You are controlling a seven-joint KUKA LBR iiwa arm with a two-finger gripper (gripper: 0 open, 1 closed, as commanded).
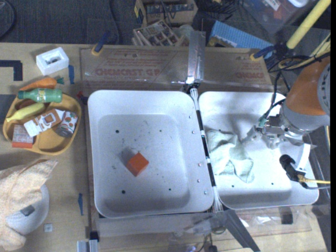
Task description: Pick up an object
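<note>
gripper (269, 135) at 3 o'clock in right bin (231, 101) | fingers: cannot tell | cloth (228, 152) beside it, soft, light: pinch a raised fold | orange block (138, 164) in left bin (105, 109), stiff: grip flat sides

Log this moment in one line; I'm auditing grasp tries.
gripper: over right bin | at pale cloth | orange block: left bin, untouched | grasp: unconfirmed

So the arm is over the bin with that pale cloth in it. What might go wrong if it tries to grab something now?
The gripper hangs by the right bin's right side, beside the crumpled pale cloth. Limp cloth may slip free or drag as it lifts. The orange block lies alone in the left bin, across the divider, so a grab here would likely miss it.
</note>
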